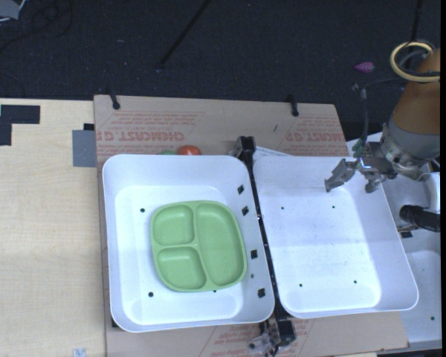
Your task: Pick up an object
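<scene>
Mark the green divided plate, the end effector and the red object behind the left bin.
green divided plate [198, 245]: camera view, centre ridge.
end effector [354, 175]: camera view, between fingertips.
red object [189, 151]: camera view, visible top.

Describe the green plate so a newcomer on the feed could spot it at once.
Find the two white bins side by side; take the left bin, the one away from the gripper. The plate lies flat in its middle. It is pale green, rounded, split into three compartments, and much larger than the small red thing behind the bin's far rim.
</scene>
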You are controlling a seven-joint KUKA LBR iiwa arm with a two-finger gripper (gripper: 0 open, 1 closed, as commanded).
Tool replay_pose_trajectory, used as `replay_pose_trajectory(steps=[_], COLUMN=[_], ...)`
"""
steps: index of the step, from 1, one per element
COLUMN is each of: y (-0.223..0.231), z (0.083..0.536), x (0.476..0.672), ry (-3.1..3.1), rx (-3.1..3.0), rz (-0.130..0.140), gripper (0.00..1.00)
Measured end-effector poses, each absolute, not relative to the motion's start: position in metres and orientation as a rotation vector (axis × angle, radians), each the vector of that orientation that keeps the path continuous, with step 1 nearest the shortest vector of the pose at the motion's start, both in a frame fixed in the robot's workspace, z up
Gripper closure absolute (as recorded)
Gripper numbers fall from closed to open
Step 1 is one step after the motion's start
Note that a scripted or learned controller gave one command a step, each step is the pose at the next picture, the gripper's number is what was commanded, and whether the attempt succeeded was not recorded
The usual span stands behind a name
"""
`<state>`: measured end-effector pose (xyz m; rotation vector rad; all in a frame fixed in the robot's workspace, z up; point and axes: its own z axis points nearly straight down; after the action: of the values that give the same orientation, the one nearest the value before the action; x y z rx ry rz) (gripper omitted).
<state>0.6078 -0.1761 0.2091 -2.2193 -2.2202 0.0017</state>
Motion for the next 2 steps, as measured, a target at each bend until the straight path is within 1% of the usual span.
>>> replay_pose_trajectory(steps=[1, 2], y=[-0.175, -0.174], z=[0.146, 0.092], x=[0.61, 0.609], ry=[-2.218, -2.216], rx=[-2.217, -2.218], rz=[0.005, 0.006], gripper=[0.0, 0.0])
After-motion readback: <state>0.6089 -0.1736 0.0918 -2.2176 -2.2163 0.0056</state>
